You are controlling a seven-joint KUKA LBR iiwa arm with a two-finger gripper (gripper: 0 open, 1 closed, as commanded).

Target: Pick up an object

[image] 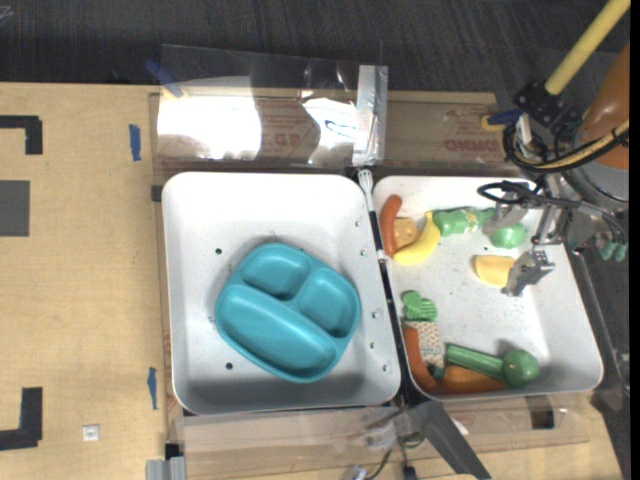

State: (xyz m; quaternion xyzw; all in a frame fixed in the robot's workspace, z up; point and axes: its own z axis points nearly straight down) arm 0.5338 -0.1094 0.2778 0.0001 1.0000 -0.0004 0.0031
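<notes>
Floor: dark grey ribbed carpet (300, 13) across top of view. Bench: light tan board surface (75, 268) w/ black square markings (22, 133) at left edge and short blue tape strips (134, 140). Brown cardboard panel (440, 128) behind the bins, partly under a clear plastic sheet (260, 118) w/ strong glare. Lighting: bright overhead, reflecting off the sheet.

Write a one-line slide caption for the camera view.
Gripper hovers beside yellow wedge in right bin; teal tray fills left bin.
</notes>
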